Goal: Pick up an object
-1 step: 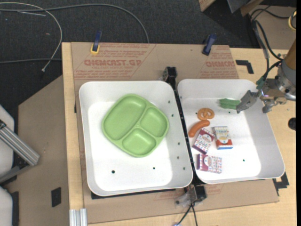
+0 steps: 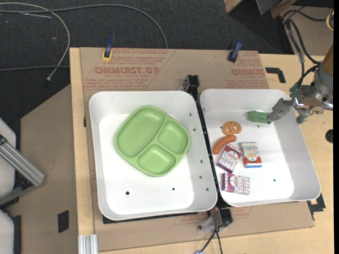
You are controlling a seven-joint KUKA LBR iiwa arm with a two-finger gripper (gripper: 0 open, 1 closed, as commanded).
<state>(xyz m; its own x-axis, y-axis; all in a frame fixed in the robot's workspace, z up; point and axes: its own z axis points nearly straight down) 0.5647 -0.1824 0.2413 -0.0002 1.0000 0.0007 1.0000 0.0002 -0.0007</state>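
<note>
The right bin [image 2: 296, 157] holds several small items. A green piece [image 2: 257, 116] lies near its back wall. A brown pretzel [image 2: 231, 127] and an orange sausage [image 2: 223, 143] lie further left. Three small packets sit toward the front: a purple one [image 2: 229, 159], a red and white one [image 2: 251, 155], and a pink one [image 2: 235, 183]. My gripper [image 2: 290, 114] hangs over the bin's back right part, open, with nothing between its fingers. Its left finger [image 2: 277, 110] ends just right of the green piece.
The left bin [image 2: 106, 163] bears a green divided plate [image 2: 152, 140] with three compartments. A black clamp [image 2: 191, 82] sits between the bins at the back. Blue clips [image 2: 109, 45] [image 2: 235, 50] hold the cardboard base. Cables run at the upper right.
</note>
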